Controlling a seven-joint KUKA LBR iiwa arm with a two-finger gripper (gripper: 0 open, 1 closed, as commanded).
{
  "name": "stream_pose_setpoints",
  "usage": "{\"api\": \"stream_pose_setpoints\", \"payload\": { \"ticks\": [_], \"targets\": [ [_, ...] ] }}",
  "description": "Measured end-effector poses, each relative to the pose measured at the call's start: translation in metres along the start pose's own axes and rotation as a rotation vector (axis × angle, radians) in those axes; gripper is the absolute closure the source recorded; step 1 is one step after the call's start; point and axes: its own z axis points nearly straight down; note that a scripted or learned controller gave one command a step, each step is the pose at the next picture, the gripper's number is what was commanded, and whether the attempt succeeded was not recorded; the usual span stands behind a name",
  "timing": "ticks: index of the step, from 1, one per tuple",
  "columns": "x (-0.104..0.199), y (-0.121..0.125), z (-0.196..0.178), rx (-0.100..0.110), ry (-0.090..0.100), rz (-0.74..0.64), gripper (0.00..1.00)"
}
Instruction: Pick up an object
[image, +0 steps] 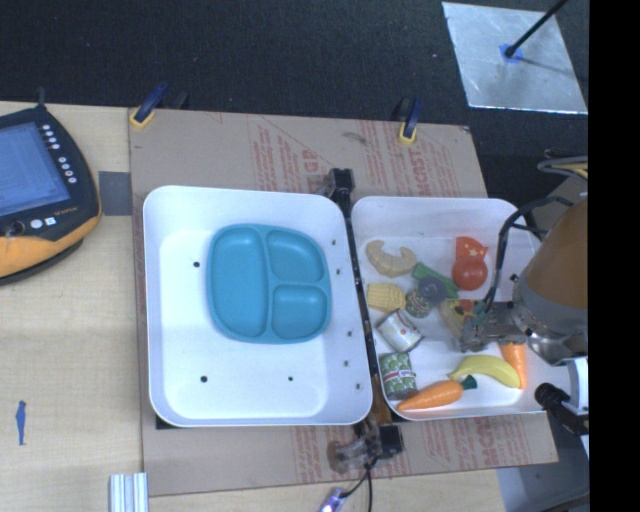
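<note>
Hovering low in the right bin (440, 212), gripper (478, 330) just above the banana (490, 369); finger state impossible to tell. Left of the banana, a carrot (432, 395); above it, a tomato (469, 268).

The gripper (478, 335) hangs low in the right bin (440, 212), with the banana (490, 369) just below it, the carrot (432, 395) below and to its left, and the tomato (468, 265) above it. Left of the gripper lie a small can (399, 331) and a corn cob (386, 296). Far to its left, in the left bin (170, 300), rests a divided plate (268, 283).
</note>
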Motion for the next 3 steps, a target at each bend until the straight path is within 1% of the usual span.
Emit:
{"api": "stream_pose_setpoints", "payload": {
  "ticks": [1,2,3],
  "targets": [
    [0.000,0.000,0.000,0.000,0.000,0.000,0.00],
    [0.033,0.054,0.009,-0.003,0.000,0.002,0.00],
    [0.073,0.122,0.008,-0.002,0.002,0.005,0.00]
  ]
}}
